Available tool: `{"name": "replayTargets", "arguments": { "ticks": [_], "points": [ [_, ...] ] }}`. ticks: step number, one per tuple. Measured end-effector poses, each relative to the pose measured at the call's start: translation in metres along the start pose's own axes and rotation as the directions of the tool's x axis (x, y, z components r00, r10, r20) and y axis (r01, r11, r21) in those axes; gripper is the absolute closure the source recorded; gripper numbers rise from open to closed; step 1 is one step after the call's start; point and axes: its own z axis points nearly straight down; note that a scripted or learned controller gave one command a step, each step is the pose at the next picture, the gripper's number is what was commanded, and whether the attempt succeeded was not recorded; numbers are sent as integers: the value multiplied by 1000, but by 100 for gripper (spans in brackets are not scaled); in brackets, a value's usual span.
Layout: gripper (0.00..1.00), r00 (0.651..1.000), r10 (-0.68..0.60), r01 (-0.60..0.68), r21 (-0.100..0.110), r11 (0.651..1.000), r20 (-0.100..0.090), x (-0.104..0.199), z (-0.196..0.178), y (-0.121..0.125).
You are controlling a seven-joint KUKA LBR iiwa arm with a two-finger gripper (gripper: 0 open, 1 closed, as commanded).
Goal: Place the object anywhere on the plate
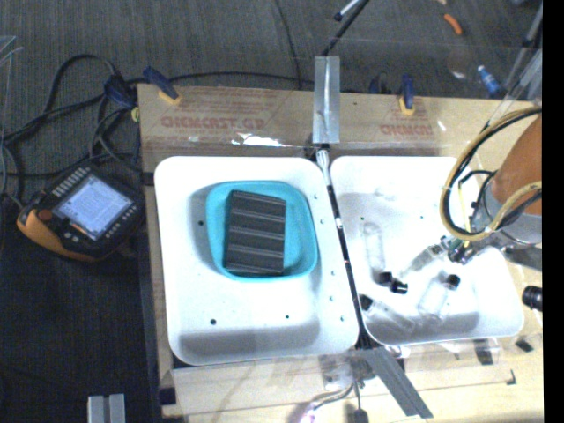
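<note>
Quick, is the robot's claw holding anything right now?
Gripper: cannot be told; it hangs over the right bin. The dark ridged object lies on the blue plate in the left bin.

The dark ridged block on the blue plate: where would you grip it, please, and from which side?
Judging by its pose, come straight down and pinch the dark ridged block across its two long sides. It lies flat on the blue plate, ridges running across its width, with plate margin showing beside both long edges.
</note>
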Motion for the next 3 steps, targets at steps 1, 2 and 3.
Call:
{"name": "replayTargets", "arguments": {
  "ticks": [1, 2, 3],
  "points": [
    [0, 998, 54, -54, -2, 999, 12, 45, 72, 20],
    [0, 975, -221, 221, -1, 975, 3, -29, -44, -13],
    [0, 994, 113, -113, 0, 994, -1, 29, 81, 13]
  ]
}}
